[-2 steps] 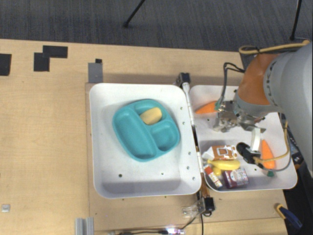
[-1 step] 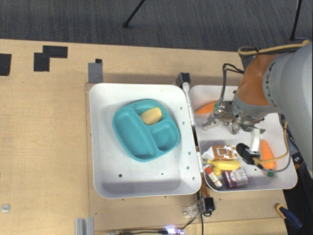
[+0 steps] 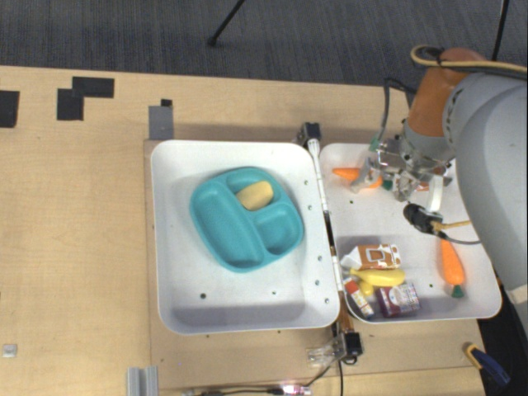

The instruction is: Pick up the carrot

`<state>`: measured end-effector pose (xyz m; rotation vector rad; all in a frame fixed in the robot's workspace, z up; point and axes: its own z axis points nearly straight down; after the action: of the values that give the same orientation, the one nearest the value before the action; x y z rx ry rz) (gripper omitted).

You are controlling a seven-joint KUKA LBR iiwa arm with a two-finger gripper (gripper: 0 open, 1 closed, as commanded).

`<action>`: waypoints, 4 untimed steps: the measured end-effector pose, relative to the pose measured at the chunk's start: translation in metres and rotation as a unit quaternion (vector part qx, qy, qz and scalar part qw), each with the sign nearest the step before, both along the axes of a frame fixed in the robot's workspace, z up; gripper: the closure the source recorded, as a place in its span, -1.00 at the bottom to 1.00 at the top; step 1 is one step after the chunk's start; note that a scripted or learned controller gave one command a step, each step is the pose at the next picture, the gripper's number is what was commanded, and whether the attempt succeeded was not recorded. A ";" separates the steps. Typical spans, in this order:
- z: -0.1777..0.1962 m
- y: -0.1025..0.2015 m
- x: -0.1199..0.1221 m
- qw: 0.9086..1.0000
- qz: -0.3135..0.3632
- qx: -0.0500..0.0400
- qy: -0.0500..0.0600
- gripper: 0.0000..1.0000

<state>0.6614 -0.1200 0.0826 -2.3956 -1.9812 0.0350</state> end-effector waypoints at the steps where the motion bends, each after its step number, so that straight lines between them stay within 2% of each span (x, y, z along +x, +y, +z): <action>1: 0.000 0.012 -0.003 0.996 -0.094 -0.008 0.004 -1.00; 2: 0.000 0.023 -0.002 0.980 -0.200 -0.013 0.011 -1.00; 3: 0.014 0.026 0.004 0.981 -0.195 -0.013 -0.006 1.00; 4: 0.012 0.022 -0.002 0.981 -0.194 -0.016 0.010 -1.00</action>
<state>0.6597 -0.0983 0.0945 -2.7419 -1.4807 0.0816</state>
